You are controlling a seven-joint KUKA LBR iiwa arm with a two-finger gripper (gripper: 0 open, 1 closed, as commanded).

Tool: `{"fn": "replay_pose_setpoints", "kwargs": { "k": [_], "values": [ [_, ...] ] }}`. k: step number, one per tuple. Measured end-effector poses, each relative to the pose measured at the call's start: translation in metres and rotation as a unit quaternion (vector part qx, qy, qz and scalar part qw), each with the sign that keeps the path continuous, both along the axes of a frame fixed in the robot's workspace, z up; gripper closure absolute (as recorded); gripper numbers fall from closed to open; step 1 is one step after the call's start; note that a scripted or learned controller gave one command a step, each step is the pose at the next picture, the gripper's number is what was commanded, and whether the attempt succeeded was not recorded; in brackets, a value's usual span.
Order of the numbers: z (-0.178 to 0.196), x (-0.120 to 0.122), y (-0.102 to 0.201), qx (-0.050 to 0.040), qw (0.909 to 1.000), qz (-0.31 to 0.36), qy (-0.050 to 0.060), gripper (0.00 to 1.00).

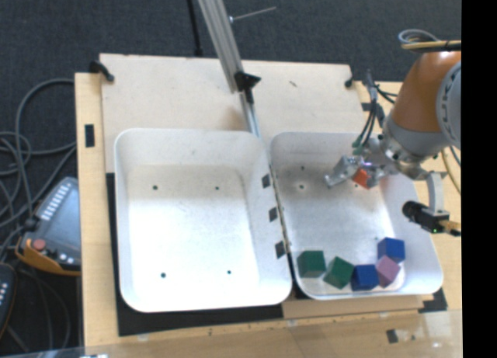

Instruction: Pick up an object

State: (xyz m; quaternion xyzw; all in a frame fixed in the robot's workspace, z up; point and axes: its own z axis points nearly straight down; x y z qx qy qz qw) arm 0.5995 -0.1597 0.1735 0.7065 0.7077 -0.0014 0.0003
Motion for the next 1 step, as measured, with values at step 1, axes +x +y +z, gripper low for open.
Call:
{"fn": "replay_pose_setpoints", "kwargs": {
  "k": [1],
  "values": [
    [0.0208,0.0022,-0.055,-0.0011,1.0,-0.002,-0.003,0.0]
  ]
}}
